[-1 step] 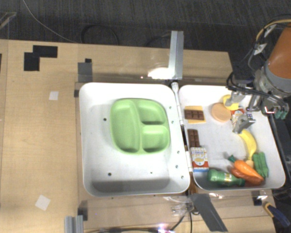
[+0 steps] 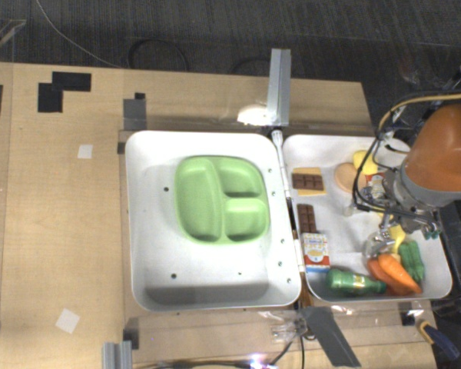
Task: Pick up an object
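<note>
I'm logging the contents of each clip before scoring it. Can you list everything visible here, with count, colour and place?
left bin: 1, white, left half of bench
divided plate: 1, light green, middle of left bin
right bin: 1, white, right half of bench
chocolate bars: 2, brown, right bin near its left wall, one behind the other
small carton: 1, white with red and blue print, front left of right bin
bottle: 1, green, lying along right bin's front wall
carrot: 1, orange, front right of right bin
round item: 1, tan, back of right bin
arm: 1, grey with orange band, over right bin
gripper: 1, metal, above the carrot
</note>
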Robot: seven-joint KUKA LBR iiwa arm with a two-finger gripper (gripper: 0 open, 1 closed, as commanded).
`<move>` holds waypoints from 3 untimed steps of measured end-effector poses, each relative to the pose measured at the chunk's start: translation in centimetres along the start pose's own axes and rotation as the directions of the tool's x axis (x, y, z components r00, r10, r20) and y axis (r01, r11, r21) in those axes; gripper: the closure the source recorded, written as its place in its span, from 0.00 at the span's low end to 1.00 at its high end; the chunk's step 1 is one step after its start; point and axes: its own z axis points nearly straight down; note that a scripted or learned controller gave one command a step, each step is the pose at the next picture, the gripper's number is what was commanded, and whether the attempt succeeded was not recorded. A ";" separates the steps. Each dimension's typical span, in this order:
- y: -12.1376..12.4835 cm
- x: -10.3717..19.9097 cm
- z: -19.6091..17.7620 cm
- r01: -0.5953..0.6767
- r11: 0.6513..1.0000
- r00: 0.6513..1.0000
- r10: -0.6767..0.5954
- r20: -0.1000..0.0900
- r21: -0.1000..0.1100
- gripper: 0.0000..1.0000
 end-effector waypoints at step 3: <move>-2.7 5.4 0.6 -0.051 0.999 0.999 0.051 0.008 0.003 0.00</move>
